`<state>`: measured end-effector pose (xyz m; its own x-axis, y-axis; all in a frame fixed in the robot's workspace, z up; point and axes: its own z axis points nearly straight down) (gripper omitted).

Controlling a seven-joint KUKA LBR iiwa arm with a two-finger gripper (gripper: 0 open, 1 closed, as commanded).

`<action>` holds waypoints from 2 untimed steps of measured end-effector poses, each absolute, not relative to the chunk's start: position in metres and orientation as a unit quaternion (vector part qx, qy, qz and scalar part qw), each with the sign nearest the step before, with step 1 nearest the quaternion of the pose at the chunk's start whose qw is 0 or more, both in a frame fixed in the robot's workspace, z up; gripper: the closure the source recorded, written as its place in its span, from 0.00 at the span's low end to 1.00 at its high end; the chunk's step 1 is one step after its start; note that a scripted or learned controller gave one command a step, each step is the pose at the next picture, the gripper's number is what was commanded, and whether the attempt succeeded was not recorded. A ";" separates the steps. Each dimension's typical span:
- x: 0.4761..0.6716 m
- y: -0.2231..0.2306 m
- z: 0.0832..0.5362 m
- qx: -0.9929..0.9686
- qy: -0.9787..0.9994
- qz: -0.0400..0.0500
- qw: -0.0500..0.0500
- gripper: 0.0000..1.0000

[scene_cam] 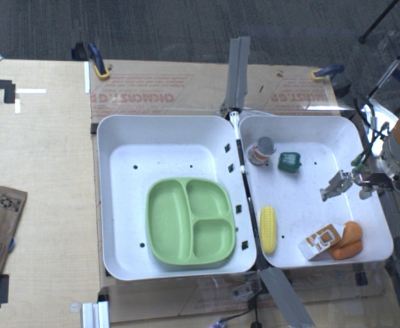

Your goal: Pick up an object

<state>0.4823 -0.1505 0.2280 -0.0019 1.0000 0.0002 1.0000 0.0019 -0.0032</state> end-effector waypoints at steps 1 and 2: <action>0.477 -0.166 0.091 -0.750 -0.662 0.000 0.001 0.00; 0.477 -0.167 0.099 -0.751 -0.660 0.001 0.002 1.00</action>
<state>0.4766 -0.1666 0.0995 0.1276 0.9918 0.0009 0.9918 -0.1276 -0.0037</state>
